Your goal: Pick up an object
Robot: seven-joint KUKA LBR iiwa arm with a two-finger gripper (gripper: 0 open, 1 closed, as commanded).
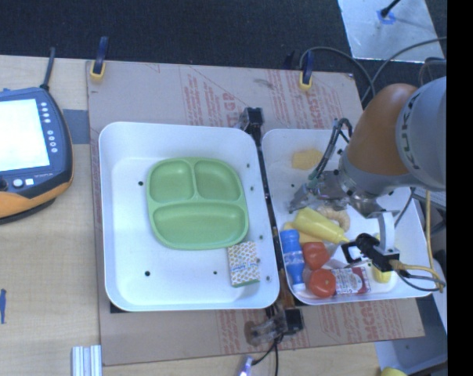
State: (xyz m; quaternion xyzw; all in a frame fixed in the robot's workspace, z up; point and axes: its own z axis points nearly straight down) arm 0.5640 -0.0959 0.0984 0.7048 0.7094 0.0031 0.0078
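Yellow banana [321, 225], right of frame centre: we should descend squarely over it; whether the tool [319, 197] is clenched, we cannot tell.

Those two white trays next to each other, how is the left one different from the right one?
The left bin holds a green divided plate and a small patterned packet; the right bin holds a crowded jumble of toy food, with a yellow banana, red tomatoes and a blue bottle. The arm reaches over the right bin, not the left. Both are shallow and white.
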